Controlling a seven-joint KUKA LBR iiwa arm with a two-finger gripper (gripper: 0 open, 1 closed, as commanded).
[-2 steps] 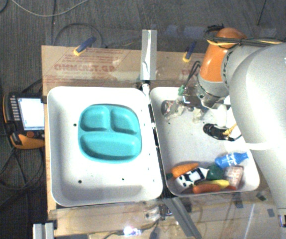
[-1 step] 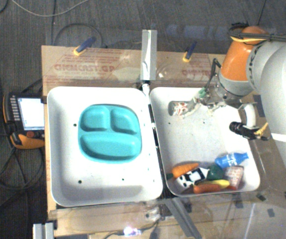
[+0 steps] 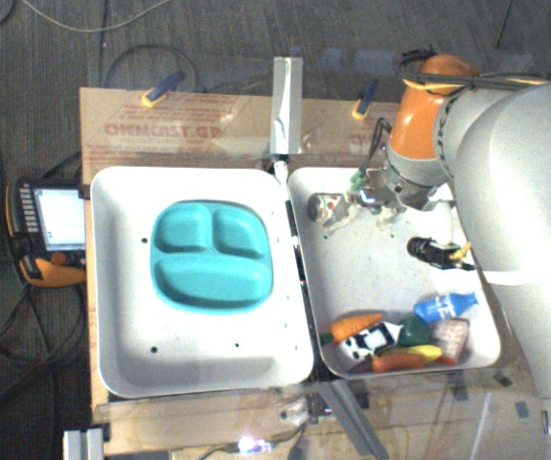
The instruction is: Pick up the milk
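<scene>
The milk (image 3: 372, 341) is a small black-and-white carton lying among the toys at the near edge of the right bin (image 3: 390, 286). My gripper (image 3: 325, 209) hangs over the far left corner of that bin, close to the wall between the two bins. It is well away from the milk, about a bin's length toward the back. Nothing shows in its grasp.
Around the milk lie an orange carrot (image 3: 356, 324), a green item (image 3: 412, 333), a blue bottle (image 3: 445, 306), a pinkish packet (image 3: 450, 338) and a red and yellow piece (image 3: 406, 357). The left bin (image 3: 122, 343) holds a teal divided plate (image 3: 212, 255).
</scene>
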